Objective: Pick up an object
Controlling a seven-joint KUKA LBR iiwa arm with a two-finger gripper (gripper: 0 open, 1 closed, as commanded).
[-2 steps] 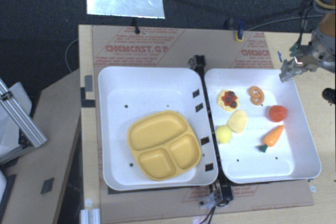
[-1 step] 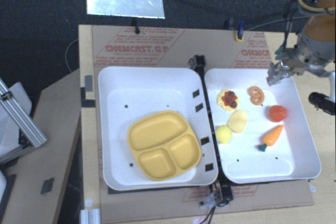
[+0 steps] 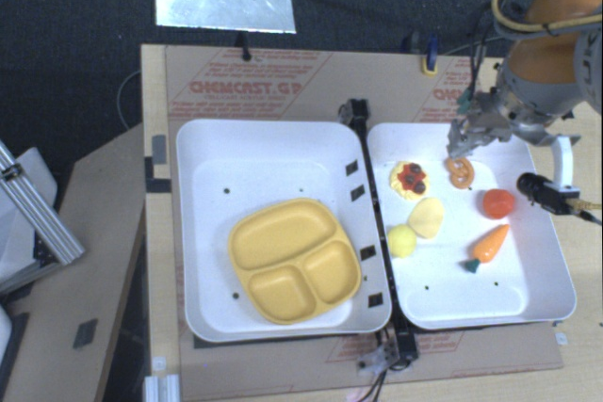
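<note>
My gripper (image 3: 459, 149) hangs over the back of the right bin (image 3: 537, 297), just above a brown pretzel (image 3: 461, 172). Nothing shows between its fingers. Left of the pretzel lies a small pizza (image 3: 410, 180). Below that are a pale yellow chip-like piece (image 3: 427, 217) and a yellow-green lemon (image 3: 402, 242). A red tomato (image 3: 498, 202) and an orange carrot (image 3: 489, 245) lie to the right.
The left bin (image 3: 203, 202) holds a yellow divided tray (image 3: 294, 259). A black divider with clips (image 3: 369, 202) runs between the bins. The arm's grey and orange body (image 3: 551, 33) looms over the back right corner.
</note>
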